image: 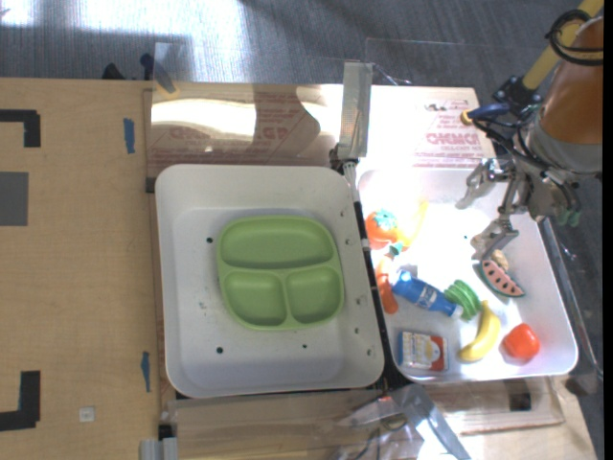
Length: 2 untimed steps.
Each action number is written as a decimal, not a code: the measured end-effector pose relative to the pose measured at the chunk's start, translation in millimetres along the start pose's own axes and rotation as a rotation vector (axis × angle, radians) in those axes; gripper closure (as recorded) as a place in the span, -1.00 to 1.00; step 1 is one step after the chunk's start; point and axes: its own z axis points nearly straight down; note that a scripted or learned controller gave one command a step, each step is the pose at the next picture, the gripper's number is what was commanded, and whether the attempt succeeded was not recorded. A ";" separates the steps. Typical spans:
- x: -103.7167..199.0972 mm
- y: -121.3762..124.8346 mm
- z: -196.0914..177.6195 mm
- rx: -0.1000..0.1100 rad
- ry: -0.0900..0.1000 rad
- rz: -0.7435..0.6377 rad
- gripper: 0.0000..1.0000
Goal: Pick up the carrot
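Note:
A slender orange carrot (386,293) lies along the left wall of the right bin (556,286), partly tucked behind a blue bottle (422,293). My gripper (482,222) hangs over the right part of that bin, well to the right of the carrot and just above a watermelon slice (503,279). Its two fingers are spread open, and nothing is between them.
A round orange toy with a teal top (383,224) and a yellow piece (419,217) sit above the carrot. A green item (465,295), a banana (482,334), a red tomato (520,343) and a small packet (421,351) lie nearer the front. The left bin (182,257) holds a green divided plate (281,271).

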 end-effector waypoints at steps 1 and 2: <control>-56.3 44.3 46.1 -0.004 0.001 -0.079 -1.00; -74.2 36.2 125.2 -0.001 -0.002 0.003 -1.00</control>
